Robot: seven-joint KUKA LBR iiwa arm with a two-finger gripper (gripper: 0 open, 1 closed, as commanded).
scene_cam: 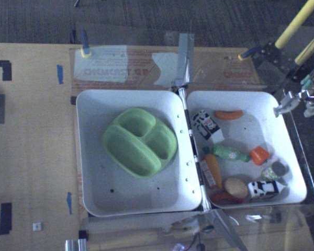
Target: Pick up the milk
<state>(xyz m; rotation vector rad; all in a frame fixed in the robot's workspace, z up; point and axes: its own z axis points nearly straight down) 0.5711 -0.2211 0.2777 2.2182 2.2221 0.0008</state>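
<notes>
Wooden bench [31, 156] carries two white bins side by side: the left bin [94, 192] holds a green divided plate [140, 141], the right bin [290, 156] a scatter of toy food. At the right bin's far right corner the gripper [290, 102] pokes in from the right; whether it is open cannot be told. Well left of it lies a cow-patterned milk carton [206, 125]; another [265, 189] lies nearer the camera, below the gripper, by a round brown piece [235, 186].

One fixed overhead camera, slanted down, both white bins [89, 140] centred
</notes>
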